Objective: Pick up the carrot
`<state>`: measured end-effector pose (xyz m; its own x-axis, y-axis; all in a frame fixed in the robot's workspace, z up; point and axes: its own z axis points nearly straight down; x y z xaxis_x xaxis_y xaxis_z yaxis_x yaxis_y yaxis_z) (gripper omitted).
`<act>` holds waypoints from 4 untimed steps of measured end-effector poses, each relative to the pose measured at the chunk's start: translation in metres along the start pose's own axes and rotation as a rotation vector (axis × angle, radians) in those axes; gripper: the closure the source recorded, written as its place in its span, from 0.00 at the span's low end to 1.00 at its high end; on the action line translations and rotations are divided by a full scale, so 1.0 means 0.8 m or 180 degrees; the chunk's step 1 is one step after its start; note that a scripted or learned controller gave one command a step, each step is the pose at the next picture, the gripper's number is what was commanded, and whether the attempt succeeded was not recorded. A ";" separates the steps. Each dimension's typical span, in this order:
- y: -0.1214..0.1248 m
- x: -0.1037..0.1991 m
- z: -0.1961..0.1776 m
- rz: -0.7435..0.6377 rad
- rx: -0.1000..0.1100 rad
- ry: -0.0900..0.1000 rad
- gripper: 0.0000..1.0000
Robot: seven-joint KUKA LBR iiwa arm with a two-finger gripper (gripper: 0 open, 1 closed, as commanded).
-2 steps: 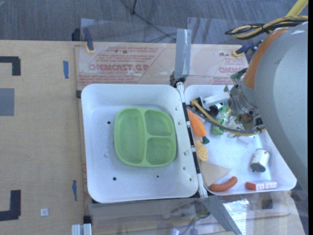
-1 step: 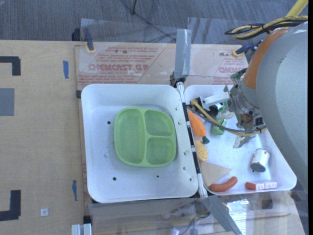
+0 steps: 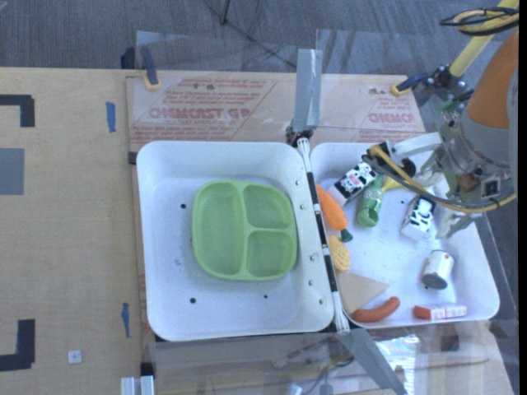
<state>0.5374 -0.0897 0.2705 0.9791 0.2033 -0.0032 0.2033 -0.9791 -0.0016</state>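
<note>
The carrot point(image 3: 332, 207) is orange with a small green tip. It lies lengthwise against the left wall of the right bin point(image 3: 486, 290). My gripper point(image 3: 449, 217) hangs from the grey wrist over the right side of that bin, next to a black-and-white cow-patterned toy point(image 3: 420, 217). It is well to the right of the carrot, with a green vegetable point(image 3: 369, 205) between them. Nothing shows in its grasp.
The left bin point(image 3: 165, 303) holds a green divided plate point(image 3: 245, 230). Around the carrot lie a corn cob point(image 3: 338, 254), a tan wedge point(image 3: 362, 290), a red sausage point(image 3: 379, 309), a white cylinder point(image 3: 436, 269) and a second cow-patterned toy point(image 3: 356, 179).
</note>
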 end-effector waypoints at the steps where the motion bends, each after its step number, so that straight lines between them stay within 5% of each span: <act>1: -0.036 0.040 0.108 -0.0334 0.0008 -0.0006 0.00; 2: 0.012 -0.032 0.194 -0.0702 0.0005 -0.0001 0.00; 3: 0.026 0.017 0.228 -0.0258 -0.0001 0.0008 0.00; 4: -0.046 -0.023 0.109 -0.0514 0.0001 0.0001 0.00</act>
<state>0.5116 -0.0571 0.1837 0.9336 0.3582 -0.0025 0.3582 -0.9337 -0.0023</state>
